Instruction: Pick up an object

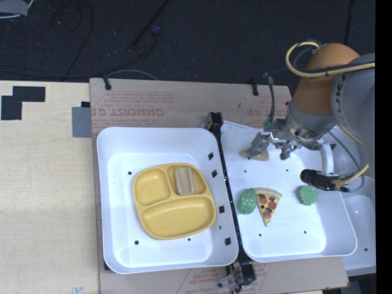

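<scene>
My gripper point(270, 151) hangs over the far part of the right bin point(343, 241), open, with nothing between its fingers. A small tan wedge point(260, 155) lies on the bin floor right at the left fingertip point(255, 150); I cannot tell if they touch. Nearer the front lie a pizza slice point(267, 204), a dark green round piece point(247, 201) touching its left side, and a lighter green knobbly ball point(308, 195) to the right.
The left bin point(116, 237) holds a yellow divided plate point(174, 216) with a tan piece point(182, 180) in its upper right compartment. A black divider point(223, 188) runs between the bins. Bare bin floor shows at the front right.
</scene>
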